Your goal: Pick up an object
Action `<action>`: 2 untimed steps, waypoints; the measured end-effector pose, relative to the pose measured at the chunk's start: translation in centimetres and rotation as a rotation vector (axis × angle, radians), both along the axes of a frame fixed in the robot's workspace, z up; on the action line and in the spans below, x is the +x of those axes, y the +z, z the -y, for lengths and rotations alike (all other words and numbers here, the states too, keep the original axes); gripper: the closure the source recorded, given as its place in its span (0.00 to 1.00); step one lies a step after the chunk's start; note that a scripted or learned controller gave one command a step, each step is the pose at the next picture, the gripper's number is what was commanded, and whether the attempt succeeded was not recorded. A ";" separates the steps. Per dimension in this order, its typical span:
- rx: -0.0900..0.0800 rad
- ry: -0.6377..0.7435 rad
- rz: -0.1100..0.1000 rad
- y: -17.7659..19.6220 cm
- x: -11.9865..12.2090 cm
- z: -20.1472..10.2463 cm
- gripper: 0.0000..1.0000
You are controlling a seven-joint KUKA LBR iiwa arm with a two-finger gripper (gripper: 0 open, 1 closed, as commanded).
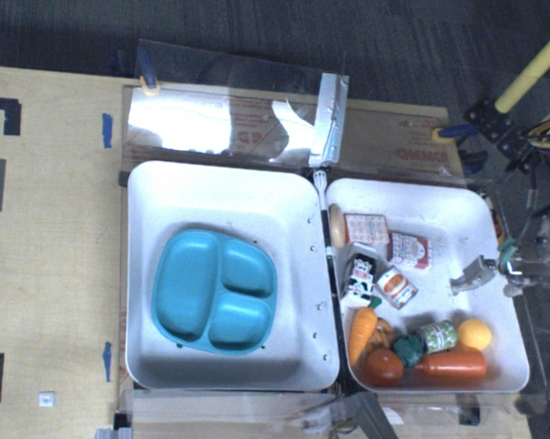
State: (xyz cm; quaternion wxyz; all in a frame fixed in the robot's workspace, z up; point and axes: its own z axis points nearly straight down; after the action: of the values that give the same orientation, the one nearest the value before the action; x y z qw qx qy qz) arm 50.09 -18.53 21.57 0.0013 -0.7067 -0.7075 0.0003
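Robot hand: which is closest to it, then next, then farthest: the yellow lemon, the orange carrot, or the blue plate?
From the hand at the right bin's right edge:
1. Round yellow toy lemon, just below it.
2. Orange toy carrot, by the right bin's left wall.
3. Blue divided plastic plate, in the left bin.

I see the wooden bench carrying two shallow white bins side by side; the left bin and right bin touch at their inner edges; black tape marks lie far left.
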 end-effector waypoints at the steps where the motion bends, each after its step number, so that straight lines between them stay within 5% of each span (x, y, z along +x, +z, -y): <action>1: -0.003 0.117 0.009 -12.8 6.7 -1.4 0.00; 2: -0.002 0.201 0.003 -13.0 14.1 -4.0 0.00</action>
State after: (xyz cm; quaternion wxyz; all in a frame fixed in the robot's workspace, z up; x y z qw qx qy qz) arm 64.14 -14.56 8.58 -0.0004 -0.6322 -0.7748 -0.0001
